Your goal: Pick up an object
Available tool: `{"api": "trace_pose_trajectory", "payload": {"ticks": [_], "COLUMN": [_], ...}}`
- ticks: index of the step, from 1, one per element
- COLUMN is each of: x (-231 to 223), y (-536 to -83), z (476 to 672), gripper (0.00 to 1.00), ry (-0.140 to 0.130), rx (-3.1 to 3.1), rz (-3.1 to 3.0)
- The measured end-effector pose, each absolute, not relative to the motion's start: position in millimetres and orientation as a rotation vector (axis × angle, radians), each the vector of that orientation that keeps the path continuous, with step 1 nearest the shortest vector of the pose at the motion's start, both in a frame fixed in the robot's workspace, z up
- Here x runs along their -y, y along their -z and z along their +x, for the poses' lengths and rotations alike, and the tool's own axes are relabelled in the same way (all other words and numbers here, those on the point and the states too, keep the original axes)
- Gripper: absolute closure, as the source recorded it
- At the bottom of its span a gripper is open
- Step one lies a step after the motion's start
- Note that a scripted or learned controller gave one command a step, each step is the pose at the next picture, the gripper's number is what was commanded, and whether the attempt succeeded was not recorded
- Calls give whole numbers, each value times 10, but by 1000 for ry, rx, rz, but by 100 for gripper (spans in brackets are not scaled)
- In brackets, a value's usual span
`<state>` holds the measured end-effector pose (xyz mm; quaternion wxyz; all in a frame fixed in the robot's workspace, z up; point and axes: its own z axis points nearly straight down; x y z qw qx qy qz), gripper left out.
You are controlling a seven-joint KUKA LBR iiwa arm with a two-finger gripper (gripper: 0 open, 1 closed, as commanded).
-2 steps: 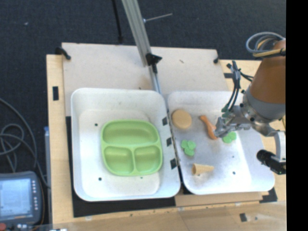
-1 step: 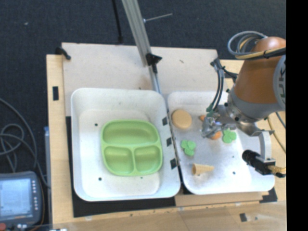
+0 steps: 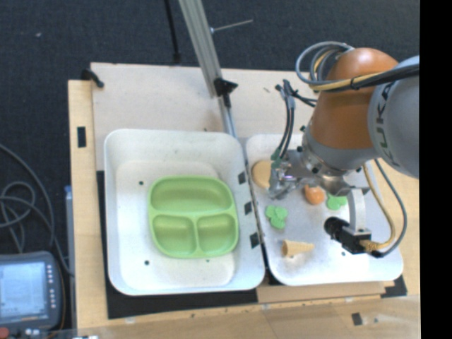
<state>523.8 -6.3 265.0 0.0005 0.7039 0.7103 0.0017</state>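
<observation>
Gripper [image 3: 284, 179] hangs low over the right bin [image 3: 367, 274], near its left wall; whether it's open or closed, I can't tell. Just below it sits a green toy [image 3: 276, 216], blob-shaped, no clear long axis. Further down lies a cone [image 3: 296, 248], long axis level, tip pointing right. Letters "UK" read on the arm [image 3: 381, 119].

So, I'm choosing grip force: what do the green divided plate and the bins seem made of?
The green divided plate looks like moulded plastic: uniform colour, rounded compartments, soft matte sheen. The left bin and right bin look like thin white plastic, with rounded rims; it could be coated.
</observation>
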Motion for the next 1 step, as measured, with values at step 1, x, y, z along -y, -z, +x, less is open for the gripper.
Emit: {"api": "trace_pose_trajectory", "payload": {"ticks": [1], "x": [-461], "y": [-2492], "z": [5221], "gripper": [100], "ry": [0], "rx": [-2231], "rz": [2214]}}
